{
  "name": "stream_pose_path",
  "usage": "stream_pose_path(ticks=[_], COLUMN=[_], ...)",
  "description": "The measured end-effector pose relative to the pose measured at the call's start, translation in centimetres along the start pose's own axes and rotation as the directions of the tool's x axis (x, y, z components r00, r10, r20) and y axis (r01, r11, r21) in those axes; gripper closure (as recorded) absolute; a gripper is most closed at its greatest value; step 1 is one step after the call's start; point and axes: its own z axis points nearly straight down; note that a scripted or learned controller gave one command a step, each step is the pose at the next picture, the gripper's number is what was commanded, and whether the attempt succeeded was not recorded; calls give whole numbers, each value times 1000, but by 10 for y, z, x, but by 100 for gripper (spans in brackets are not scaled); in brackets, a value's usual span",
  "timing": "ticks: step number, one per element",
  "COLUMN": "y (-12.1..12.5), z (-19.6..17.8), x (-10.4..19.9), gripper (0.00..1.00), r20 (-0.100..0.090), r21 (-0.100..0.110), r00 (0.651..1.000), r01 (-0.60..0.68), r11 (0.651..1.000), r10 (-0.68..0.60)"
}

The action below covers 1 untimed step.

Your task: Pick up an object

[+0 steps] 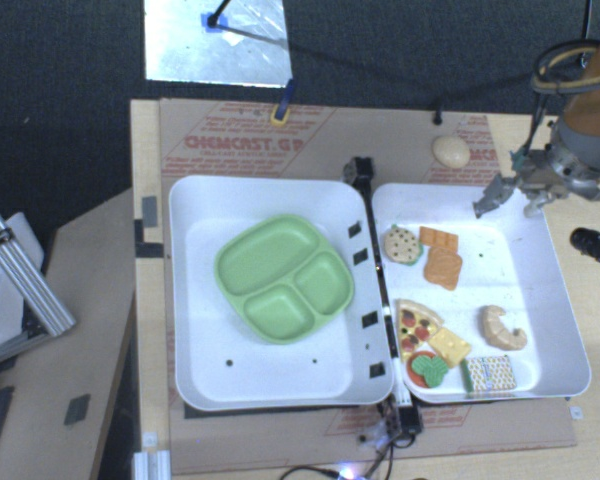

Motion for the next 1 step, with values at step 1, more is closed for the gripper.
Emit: stream_pose_path(ticks=[1], y=[3], z=[-9], x=[1], gripper=[0], r20=[3], r21=[-13], r00=[1000], r01=[3], r11=[1000], r10=[-3])
